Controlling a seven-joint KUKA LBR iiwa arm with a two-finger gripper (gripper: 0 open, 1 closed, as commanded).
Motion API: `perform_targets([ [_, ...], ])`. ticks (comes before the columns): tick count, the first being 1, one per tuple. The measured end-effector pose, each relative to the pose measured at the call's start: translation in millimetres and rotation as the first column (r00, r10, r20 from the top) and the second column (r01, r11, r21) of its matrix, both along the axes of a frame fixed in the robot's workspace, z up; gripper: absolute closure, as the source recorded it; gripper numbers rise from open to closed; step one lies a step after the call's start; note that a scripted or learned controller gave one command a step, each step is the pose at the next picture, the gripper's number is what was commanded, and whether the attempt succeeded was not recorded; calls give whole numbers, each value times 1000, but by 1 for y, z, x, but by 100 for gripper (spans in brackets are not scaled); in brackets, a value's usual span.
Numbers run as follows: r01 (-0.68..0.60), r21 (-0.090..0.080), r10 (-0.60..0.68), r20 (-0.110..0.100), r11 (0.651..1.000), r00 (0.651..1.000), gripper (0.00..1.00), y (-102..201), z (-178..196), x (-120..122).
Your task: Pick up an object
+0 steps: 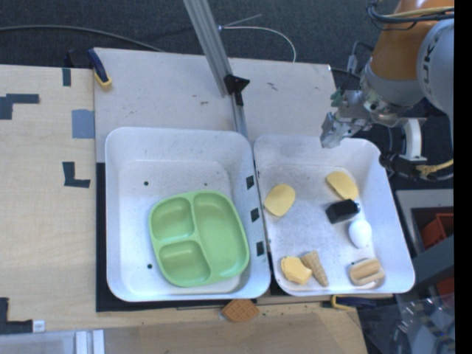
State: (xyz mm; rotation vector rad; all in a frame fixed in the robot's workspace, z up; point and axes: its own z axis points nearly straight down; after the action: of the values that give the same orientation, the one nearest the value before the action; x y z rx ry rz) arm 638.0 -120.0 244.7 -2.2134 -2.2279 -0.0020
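Poised over the far rim of the right-hand shallow white bin (391,190), the grey metal two-finger gripper (332,134) hung from the grey arm with its orange band (404,43); whether it was released or clenched could not be told from that slant, and nothing was seen in its grasp.

Every pickable object lay inside that right-hand bin. Closest to the gripper, just below it, sat a pale yellow rounded oval piece (341,184), smooth and slightly domed. Touching that piece's lower edge was a small black block (342,211), matte and tilted. Just below the block rested a glossy white egg-shaped object (360,233). Toward the bin's left wall lay a second yellow rounded piece (279,199), flatter and lighter at its edge. Along the near wall of the bin sat a chunky yellow lump (295,271), with a tan ridged cone-shaped piece (316,267) touching its right side, and further right a brown-and-tan bun-like piece (366,271) near the bin's near right corner.

Left of that bin, the second shallow white bin (122,198) held a light green plastic plate with three compartments (198,237). Outside, just beyond the near edge where both bins met, lay a small orange-brown waffled disc (240,310) on the bench.
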Motion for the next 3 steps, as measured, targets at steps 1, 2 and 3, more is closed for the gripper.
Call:
perform_targets([
  [1, 0, 0, 0, -3, 1000, 1000, 100, 54, -14, 6],
  [2, 1, 0, -1, -2, 1000, 1000, 100, 98, -14, 6],
  [3, -1, 0, 1, -3, 1000, 1000, 100, 159, -17, 2],
])
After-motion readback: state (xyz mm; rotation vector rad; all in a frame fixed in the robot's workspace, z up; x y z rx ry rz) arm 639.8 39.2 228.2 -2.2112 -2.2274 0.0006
